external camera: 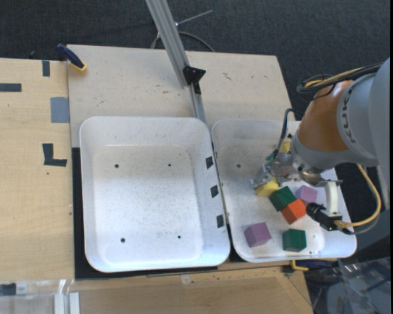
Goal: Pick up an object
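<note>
You are looking down on a desk (144, 84) carrying two shallow white bins side by side. The left bin (95, 175) has only dark specks on its floor. The right bin (236, 142) holds all the small blocks, clustered toward its near right corner, which is why the arm reaches in there.

The grey arm (354, 116), with its orange band, bends down from the right, and its gripper (270, 175) sits low over the cluster. Just beside or under it lies a yellow block (267, 188), partly hidden. Whether the fingers are spread or closed you cannot tell, and nothing shows a block lifted between them.

Touching the yellow block is a dark green block (281, 197), with an orange block (293, 210) against it and a pale pink block (308, 193) just beside. A purple block (257, 234) and a second green block (293, 240) lie apart nearer the front rim, easier targets because they stand free.
</note>
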Controlling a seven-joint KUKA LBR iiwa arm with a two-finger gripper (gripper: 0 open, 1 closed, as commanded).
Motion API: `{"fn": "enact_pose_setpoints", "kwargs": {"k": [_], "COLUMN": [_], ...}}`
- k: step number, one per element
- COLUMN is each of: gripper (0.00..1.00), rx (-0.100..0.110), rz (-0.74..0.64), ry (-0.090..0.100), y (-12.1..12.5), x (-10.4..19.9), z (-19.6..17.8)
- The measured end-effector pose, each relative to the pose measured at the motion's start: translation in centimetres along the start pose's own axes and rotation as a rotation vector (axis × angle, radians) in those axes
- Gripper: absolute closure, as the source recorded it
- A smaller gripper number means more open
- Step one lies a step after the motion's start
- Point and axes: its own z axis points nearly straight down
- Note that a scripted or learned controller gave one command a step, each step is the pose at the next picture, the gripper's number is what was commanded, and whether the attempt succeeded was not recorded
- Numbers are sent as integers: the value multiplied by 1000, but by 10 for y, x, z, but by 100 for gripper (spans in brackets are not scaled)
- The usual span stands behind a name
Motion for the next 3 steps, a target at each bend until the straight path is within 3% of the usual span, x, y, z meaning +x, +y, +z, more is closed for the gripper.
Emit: {"fn": "enact_pose_setpoints", "kwargs": {"k": [1,2,3], "gripper": [100,100,100], "rx": [-6,-7,2], "rz": [-8,-6,-7], "ry": [2,0,0], "y": [-47,-54,-60], "x": [95,143,226], "z": [-95,-153,-127]}}
